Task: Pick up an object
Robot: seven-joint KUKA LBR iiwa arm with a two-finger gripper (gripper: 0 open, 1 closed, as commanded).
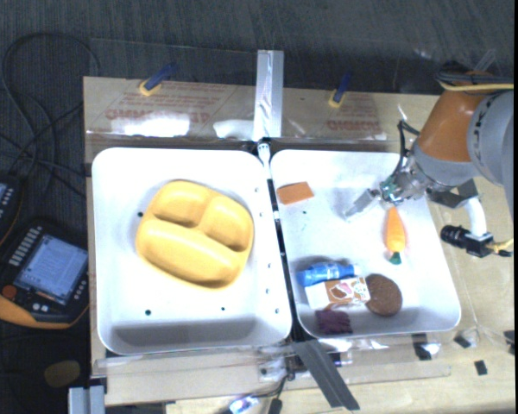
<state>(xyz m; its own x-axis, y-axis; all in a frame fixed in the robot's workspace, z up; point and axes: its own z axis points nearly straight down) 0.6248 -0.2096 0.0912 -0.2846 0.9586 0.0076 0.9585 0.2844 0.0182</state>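
My gripper (pixel 360 203) reaches in from the right and hangs low over the upper middle of the right bin (pixel 445 266). It is above bare bin floor, between an orange square block (pixel 294 193) to its left and a toy carrot (pixel 395 234) to its lower right. Nothing shows in it. At the bin's front lie a blue tube (pixel 325 273), a small red and white carton (pixel 338 293), a brown round cookie (pixel 384 293) and a dark purple piece (pixel 333 321).
A large yellow bread-shaped object (pixel 194 231) lies in the middle of the left bin (pixel 112 317). The divider between the bins (pixel 277 231) runs down the middle. The arm's orange band (pixel 453 128) sits over the right bin's far right corner.
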